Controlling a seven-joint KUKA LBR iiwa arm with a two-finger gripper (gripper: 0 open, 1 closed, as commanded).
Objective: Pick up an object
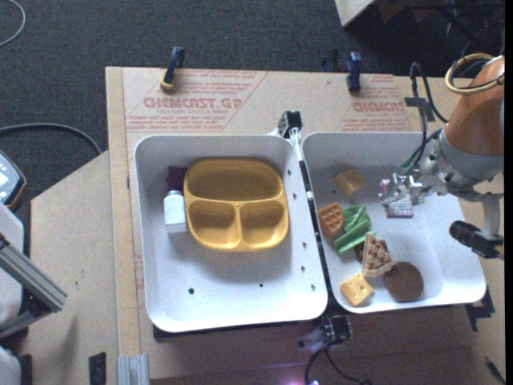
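Note:
My gripper (398, 194) hangs over the upper right part of the right bin (457, 271), at the end of the grey arm with its orange band (481, 79). A small pink and white thing (399, 208) lies right under it; I cannot make out whether it is held. To the gripper's left rests a tan yellow chunk (349, 181). Lower down are an orange waffle (330, 217), a green pea pod (353, 229), a second waffle piece (374, 253), a brown cookie (403, 281) and a yellow cheese wedge (356, 289).
The left bin (160, 287) holds a yellow divided plate (236, 203), a white bottle (175, 211) and a dark purple thing (176, 175). Clamps (171, 67) (353, 69) sit on the bench's far edge. A black part of the arm (474, 239) overhangs the right bin's rim.

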